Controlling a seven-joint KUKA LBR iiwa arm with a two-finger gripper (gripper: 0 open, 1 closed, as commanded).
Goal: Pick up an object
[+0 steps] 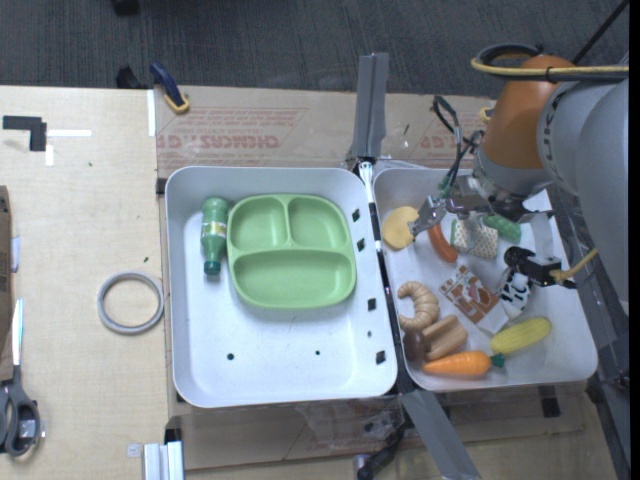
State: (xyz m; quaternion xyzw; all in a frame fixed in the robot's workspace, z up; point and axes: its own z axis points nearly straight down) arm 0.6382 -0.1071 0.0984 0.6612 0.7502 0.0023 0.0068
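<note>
Reaching in from the right, the grey arm [590,118] with its orange band lowers its gripper [455,213] into the upper part of the right bin [570,363]. Whether the gripper is apart, together or clamped on anything cannot be told from this angle; it sits among a small cluster of toys.

Two shallow white bins lie side by side on the bench. The left bin [270,368] holds a light green divided plate [292,250] with three compartments, lying flat toward the back. Just beside the plate's left edge stands a small green bottle [213,233] with a label too small to read.

The right bin holds toy food. A pale yellow round piece [400,227] lies at the back left, near the gripper. A red sausage [442,242] and a pale green-and-white item [478,236] lie right by the gripper. Lower down are a croissant [418,302], a small printed packet [468,296] whose writing is unreadable, a brown piece [438,338], a carrot [458,365], and a yellow corn cob [520,335]. A small black-and-white figure [516,286] stands near the right wall.

Cardboard [250,128] behind the bins carries red printing seen upside down, not clearly readable. On the wooden bench to the left lie a grey ring [130,301] and scissors [18,413].
</note>
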